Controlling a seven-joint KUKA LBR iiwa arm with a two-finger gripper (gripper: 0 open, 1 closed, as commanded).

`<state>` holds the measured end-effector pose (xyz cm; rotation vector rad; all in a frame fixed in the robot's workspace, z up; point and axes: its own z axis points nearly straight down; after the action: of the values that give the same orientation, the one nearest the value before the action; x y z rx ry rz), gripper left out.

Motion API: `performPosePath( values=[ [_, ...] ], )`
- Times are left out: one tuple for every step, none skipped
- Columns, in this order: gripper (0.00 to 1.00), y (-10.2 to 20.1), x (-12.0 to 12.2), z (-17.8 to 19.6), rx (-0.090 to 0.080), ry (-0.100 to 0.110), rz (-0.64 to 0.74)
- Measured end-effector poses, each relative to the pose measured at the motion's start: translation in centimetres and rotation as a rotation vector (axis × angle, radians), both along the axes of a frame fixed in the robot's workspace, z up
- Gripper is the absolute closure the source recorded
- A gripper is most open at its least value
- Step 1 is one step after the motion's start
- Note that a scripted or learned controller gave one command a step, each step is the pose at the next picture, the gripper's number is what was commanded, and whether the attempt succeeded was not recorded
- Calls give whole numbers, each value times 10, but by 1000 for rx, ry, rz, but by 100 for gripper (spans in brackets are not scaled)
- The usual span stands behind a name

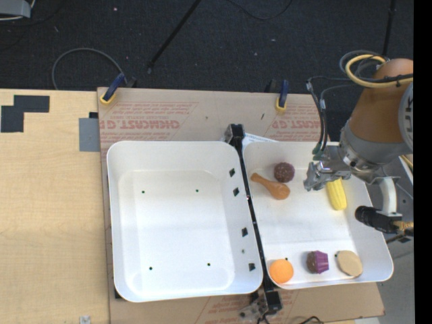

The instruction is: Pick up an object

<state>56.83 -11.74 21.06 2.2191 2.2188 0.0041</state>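
A: Frame check. Where's the end effector?
B: Over the right bin, near its far right side, just left of the corn cob. Arm comes in from the right.
A: Holding anything?
B: Can't tell. No object visible in it.
A: Corn orientation?
B: Yellow, lying flat, long axis running roughly far edge to near edge of the bin, slightly tilted. Sits close to the bin's right wall.
A: Other items?
B: Wooden spoon-like piece mid-bin toward the far side, long axis diagonal, thin end pointing to the divider, fat end toward the corn. Dark maroon ball just beside its fat end, maybe touching. Near edge: orange ball, purple block, tan oval, in a row left to right.
A: Left bin?
B: White, next to the right one, both on the table.
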Motion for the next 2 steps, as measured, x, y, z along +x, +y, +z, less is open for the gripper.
performPosePath(
  values=[
    [100, 3, -4, 61, 0, -1, 0],
    [100, 57, -10, 43, 1, 6, 4]
  ],
)
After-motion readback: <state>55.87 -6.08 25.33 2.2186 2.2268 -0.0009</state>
